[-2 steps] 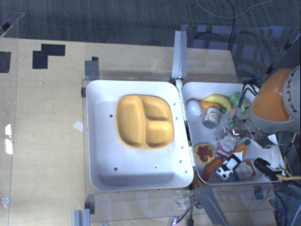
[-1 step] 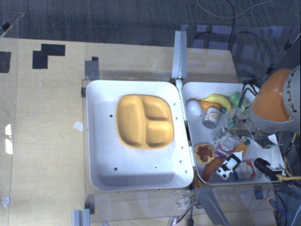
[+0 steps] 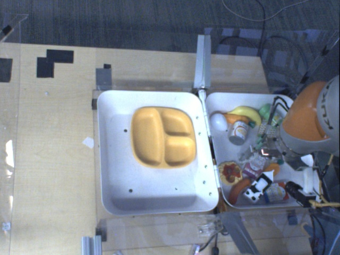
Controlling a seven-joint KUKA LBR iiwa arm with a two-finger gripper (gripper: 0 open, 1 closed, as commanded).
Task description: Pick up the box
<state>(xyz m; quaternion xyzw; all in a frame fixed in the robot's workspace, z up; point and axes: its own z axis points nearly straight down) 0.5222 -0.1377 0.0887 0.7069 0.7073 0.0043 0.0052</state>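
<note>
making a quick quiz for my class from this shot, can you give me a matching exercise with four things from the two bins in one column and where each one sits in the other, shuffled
Column A
1. yellow three-compartment plastic tray
2. yellow curved banana
3. black and white box
4. small silver can with an orange label

Column B
a. near edge of the right bin
b. far side of the right bin
c. middle of the left bin
d. right bin, just nearer than the banana

Pairs: 1-c, 2-b, 3-a, 4-d
</note>
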